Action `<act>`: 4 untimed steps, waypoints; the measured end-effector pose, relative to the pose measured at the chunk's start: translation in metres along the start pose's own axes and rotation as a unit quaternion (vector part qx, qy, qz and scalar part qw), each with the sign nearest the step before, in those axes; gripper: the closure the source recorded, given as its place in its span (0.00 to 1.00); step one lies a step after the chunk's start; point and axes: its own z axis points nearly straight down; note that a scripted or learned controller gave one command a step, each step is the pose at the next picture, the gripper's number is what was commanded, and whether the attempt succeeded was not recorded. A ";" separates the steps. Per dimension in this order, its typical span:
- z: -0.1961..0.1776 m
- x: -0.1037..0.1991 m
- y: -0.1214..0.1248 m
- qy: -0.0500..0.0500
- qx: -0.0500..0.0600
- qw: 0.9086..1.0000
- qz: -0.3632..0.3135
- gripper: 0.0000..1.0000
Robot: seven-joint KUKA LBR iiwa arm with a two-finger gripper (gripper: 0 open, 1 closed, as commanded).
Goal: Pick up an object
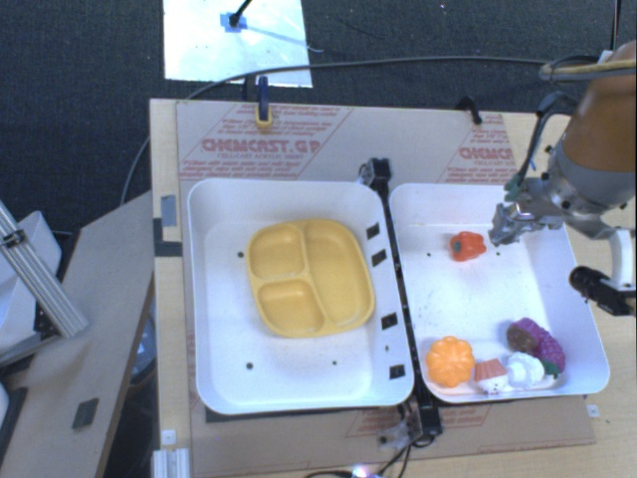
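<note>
Camera view from above: the claw [505, 227] hangs over the upper part of the right bin [498, 199], at the end of the grey arm [597, 137] with its orange band reaching in from the right. Its state cannot be told; the tip is too small and blurred. Nothing is seen held in it.

Just to its left lies a small orange-red pepper [466, 246] on the bin floor, close to the claw tip; contact cannot be confirmed.

Well apart, along the near edge of the same bin, sits a cluster: an orange pumpkin [450, 360], a small pink-and-white piece [491, 372] beside it, a white item [526, 370], and a purple grape bunch [540, 342] against the right corner.

The left bin [214, 267] holds a yellow divided plate [309, 277] with three compartments, lying flat near its centre.

Both bins rest side by side on a board printed with red lettering [259, 146], on the tabletop [100, 287]. A black cable [418, 64] runs across the dark floor beyond.
</note>
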 end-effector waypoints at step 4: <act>0.031 0.157 -0.024 0.002 0.004 1.000 -0.003 1.00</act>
